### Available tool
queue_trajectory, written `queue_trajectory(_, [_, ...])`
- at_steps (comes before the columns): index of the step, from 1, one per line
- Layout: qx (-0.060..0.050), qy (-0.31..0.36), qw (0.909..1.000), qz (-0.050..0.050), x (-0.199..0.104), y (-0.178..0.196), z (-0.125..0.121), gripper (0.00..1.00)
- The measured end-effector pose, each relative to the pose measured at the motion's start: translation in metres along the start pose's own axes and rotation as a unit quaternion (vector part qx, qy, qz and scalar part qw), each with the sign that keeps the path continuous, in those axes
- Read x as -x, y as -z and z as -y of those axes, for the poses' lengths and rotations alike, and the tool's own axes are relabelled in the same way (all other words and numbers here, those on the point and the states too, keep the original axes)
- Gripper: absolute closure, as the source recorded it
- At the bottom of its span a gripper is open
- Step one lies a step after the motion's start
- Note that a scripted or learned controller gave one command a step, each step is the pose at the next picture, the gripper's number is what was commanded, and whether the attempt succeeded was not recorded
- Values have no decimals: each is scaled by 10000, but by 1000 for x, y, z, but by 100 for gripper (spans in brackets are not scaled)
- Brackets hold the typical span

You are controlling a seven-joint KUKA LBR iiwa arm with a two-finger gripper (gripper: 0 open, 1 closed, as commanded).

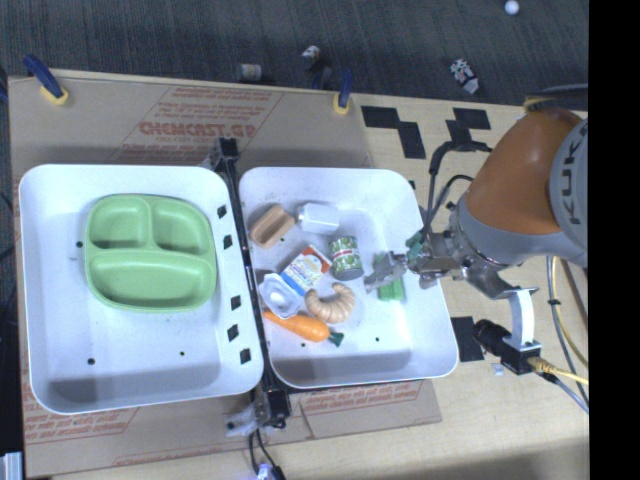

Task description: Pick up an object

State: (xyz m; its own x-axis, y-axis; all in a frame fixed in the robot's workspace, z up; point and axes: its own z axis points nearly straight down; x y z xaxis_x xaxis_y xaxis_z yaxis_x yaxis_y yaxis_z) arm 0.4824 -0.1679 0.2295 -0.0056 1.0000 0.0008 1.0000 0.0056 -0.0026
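**Reaching into the right bin**

Looking down, we saw the arm [530,193] enter from the right of the frame, its gripper [388,271] low over the right bin [400,363]. We could not tell whether it was released or clenched. A small green object [391,290] lay just beneath it. Left of it sat a green can [346,256], a croissant [332,303] and a carrot [303,327]. A green divided plate [150,251] filled the left bin [60,368].
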Motion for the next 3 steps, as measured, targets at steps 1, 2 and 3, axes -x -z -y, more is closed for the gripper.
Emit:
queue_trajectory(1, [72,5,10000,19,-32,-132,-107,0])
queue_trajectory(2, [70,19,10000,21,-32,-121,-108,100])
queue_trajectory(3, [6,6,10000,-2,-77,-28,-37,100])
